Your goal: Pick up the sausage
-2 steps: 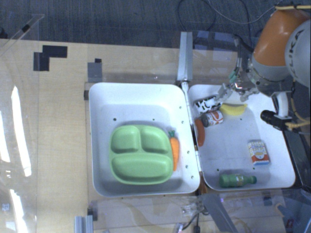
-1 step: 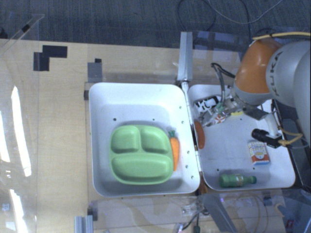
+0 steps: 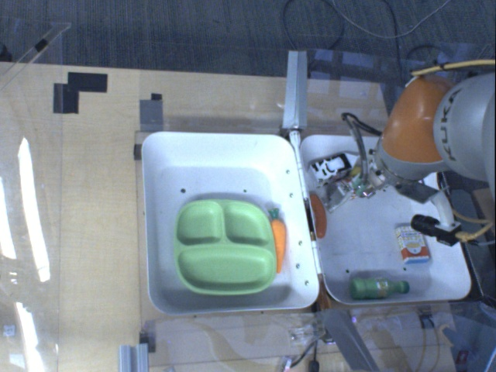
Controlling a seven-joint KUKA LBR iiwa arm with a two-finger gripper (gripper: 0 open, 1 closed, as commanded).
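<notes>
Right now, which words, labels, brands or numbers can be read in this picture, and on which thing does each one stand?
"KUKA" in part, sideways on the grey arm at the right edge, cut off.
Small carton in the right bin: coloured print, too small to read.
Green bottle: label too blurred to read.
Nothing readable on the green tray.

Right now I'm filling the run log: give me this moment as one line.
target: sausage at right bin's left wall | end effector just above-right of it | not grasped | left bin: green tray, carrot
</notes>
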